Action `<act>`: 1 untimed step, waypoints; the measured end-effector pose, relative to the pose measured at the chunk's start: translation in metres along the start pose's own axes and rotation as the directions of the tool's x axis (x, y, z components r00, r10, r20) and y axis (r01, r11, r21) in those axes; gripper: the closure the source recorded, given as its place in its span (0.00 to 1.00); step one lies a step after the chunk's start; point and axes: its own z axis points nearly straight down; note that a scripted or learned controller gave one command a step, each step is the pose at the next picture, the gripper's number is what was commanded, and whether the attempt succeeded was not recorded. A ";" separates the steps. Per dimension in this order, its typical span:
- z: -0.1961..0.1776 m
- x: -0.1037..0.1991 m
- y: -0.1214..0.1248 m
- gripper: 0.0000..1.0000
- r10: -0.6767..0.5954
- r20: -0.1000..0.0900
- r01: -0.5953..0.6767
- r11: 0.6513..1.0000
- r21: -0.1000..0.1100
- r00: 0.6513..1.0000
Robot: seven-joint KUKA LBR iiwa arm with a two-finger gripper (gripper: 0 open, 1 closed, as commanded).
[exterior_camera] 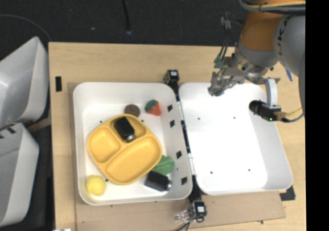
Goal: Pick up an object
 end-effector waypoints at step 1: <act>0.008 0.050 -0.004 1.00 0.000 -0.001 0.000 1.000 0.001 1.000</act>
